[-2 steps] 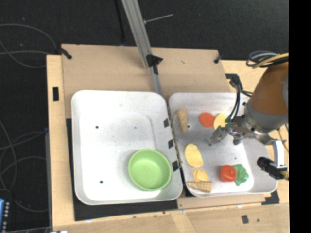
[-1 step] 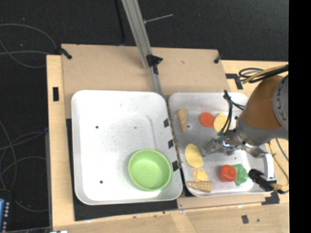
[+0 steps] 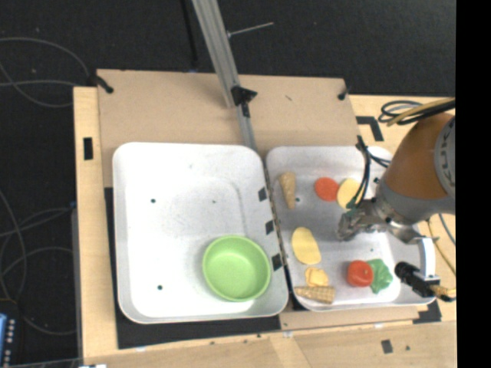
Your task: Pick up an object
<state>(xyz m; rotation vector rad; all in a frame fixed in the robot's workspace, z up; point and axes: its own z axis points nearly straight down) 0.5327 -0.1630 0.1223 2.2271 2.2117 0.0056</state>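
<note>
The hand (image 3: pixel 354 225) is low in the right bin (image 3: pixel 307 159), its grip state impossible to tell from here, with the pale yellow piece (image 3: pixel 347 191) just beside it, so it should centre squarely over that before closing.

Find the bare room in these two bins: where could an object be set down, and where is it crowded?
The left bin is bare across its top and left; the green bowl sits at its lower right. The right bin is crowded: toy foods such as the red tomato and yellow piece, plus the gripper mid-bin.
</note>
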